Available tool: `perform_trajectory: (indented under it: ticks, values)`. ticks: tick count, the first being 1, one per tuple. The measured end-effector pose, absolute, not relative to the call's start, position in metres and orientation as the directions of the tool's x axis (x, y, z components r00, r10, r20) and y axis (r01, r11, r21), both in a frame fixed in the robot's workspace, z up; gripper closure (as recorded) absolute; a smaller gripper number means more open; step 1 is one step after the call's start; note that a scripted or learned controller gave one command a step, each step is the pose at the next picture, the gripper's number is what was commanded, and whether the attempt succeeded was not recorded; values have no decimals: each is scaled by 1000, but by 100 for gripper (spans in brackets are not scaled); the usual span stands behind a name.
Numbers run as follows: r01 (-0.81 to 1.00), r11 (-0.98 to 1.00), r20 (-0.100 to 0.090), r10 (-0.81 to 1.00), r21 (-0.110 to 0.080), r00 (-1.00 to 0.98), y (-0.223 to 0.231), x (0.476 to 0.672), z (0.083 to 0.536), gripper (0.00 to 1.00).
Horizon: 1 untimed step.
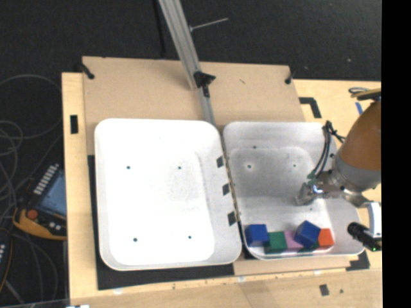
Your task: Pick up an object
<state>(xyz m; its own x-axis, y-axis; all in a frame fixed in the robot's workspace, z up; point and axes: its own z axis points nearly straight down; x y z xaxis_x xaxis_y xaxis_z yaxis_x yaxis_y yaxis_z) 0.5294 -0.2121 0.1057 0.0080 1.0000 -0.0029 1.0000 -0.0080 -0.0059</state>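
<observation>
**Inspector A:** We start at the near edge of the right bin (276, 136). Five small blocks lie in a row along its near wall. From the left we log a blue block (256, 233), a green block (277, 241), a flat pink piece (293, 240), a second blue block (308, 233) and an orange block (325, 237).

**Inspector B:** We agree. The first blue block and the green one touch. The second blue block sits tilted, partly over the pink piece, with the orange block just beside it on the right. All five rest on the bin floor; none is lifted.

**Inspector A:** Next back, the hand (307, 194). We find it low over the right half of the same bin, behind the second blue block and apart from it. A small lit spot shows at its tip.

**Inspector B:** As to its fingers, we cannot tell whether they stand apart or together; they are too small and blurred. We see nothing between them.

**Inspector A:** The arm (363, 149) enters from the right, orange band above the grey wrist, with a dark cable running beside it.

**Inspector B:** The left bin (160, 191) lies alongside, touching the right one at black clips. Both sit on the surface (257, 88), a tan board. Beyond them a grey metal rail (183, 34) slants away over dark floor.
</observation>
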Motion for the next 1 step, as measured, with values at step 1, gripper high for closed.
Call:
perform_trajectory:
  ticks: [1]
  values:
    - [1000, 7, 3, 1000, 1, -7, -90, 507, 130, 100]
